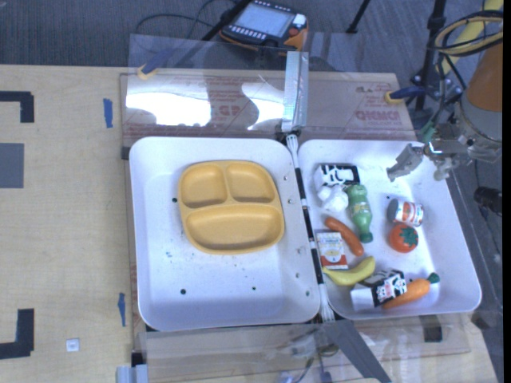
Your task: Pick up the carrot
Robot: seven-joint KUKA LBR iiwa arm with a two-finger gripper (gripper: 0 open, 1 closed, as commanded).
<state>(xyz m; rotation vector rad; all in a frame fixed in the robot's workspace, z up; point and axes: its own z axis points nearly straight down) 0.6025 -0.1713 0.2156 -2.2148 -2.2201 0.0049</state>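
Note:
The carrot (410,290), orange with a green top, lies near the front right corner of the right bin (459,238), its green end pointing right. Its left end touches a small black-and-white bottle (374,291). My gripper (421,167) hangs over the back right part of that bin, well behind the carrot and apart from it. Its fingers (402,164) are spread open with nothing between them.
The right bin also holds a red tomato (403,238), a small can (407,212), a green vegetable (359,212), a reddish sausage (345,235), a banana (352,273), a red packet (331,250) and a cow-patterned item (336,175). A yellow divided plate (231,207) sits in the left bin (152,238).

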